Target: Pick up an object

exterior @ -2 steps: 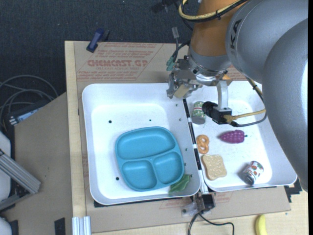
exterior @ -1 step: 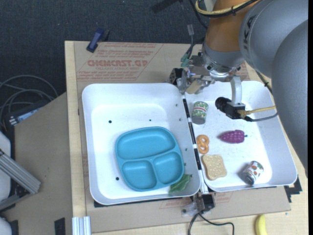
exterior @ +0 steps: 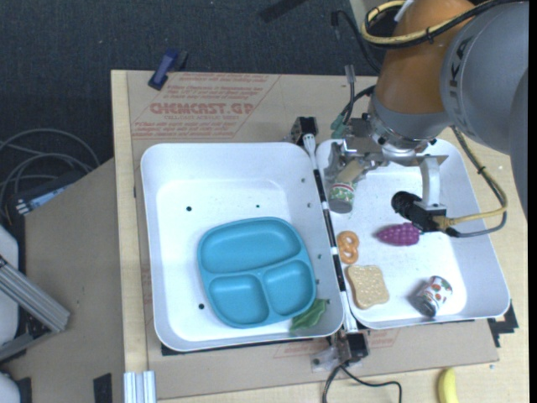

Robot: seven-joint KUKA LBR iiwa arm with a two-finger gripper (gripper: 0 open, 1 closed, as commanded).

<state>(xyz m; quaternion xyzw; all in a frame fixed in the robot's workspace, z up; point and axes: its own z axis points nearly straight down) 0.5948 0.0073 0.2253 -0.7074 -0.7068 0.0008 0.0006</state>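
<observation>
The pincer (exterior: 346, 177) hangs over the right bin's (exterior: 480, 285) upper left corner, touching or just above a small green-rimmed can (exterior: 341, 196); whether it grips the can cannot be told. Below it lie a pretzel (exterior: 347, 244) and toast (exterior: 367, 285), with purple grapes (exterior: 398, 234) to its lower right

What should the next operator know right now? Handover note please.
Gripper: low over the top-left corner of the right bin, at a small green-and-white can. Fingers can't be read, so no grasp is confirmed.
Right bin also holds a pretzel, toast slice, purple grapes and a small patterned cup.
Left bin: blue divided plate, green leafy piece at its lower right.
Done: nothing visibly lifted. Left: pick up an object.
</observation>
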